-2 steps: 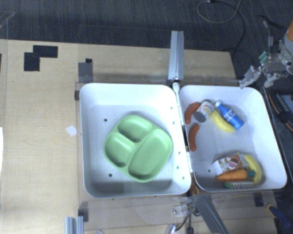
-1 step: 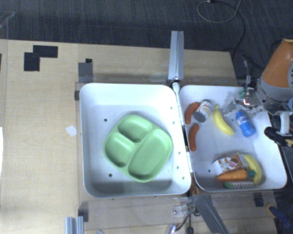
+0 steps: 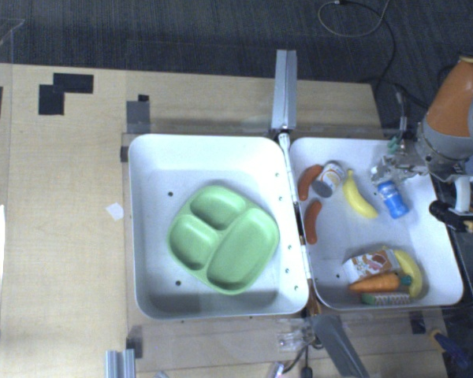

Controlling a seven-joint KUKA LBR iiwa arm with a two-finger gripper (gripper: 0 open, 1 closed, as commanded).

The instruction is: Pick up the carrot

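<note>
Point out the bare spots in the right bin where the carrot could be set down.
Right bin: bare floor mid-bin, between the sausage, upper banana and carton. Crowded: front by the carrot; back by the tool.

The bench [image 3: 55, 211] bears two white bins [image 3: 154, 290].

The carrot [image 3: 376, 283] is orange and tapered, lying flat and roughly crosswise near the front edge of the right bin [image 3: 449, 294] — touching a snack packet [image 3: 369, 264] behind it, its thick end against a banana [image 3: 411, 272].
</note>
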